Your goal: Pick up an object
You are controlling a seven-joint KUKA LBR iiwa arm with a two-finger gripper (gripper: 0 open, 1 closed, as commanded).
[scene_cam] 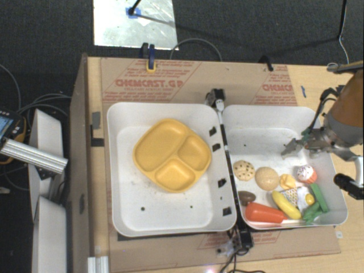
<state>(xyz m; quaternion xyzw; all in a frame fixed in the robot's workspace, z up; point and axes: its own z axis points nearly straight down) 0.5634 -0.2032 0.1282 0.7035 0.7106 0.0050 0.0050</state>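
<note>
The right bin [267, 124] holds several toy foods near its front. Among them are a chocolate-chip cookie [243, 169], a tan round bun [266, 178], a yellow banana [285, 205], an orange-red carrot [264, 212], a small brown piece [246, 197], a red-and-white ball [305, 173] and a green piece [317, 201]. My gripper [293, 147] hangs over the right side of this bin, just behind the ball and right of the bun. It is dark and small in the camera view, and nothing shows in it.
A yellow divided plate [172, 154] lies in the left bin [122, 169]. A black-clipped divider [223, 152] runs between the bins. The arm [347, 115] enters from the right. Cables and a metal rail [34, 155] lie left of the bench.
</note>
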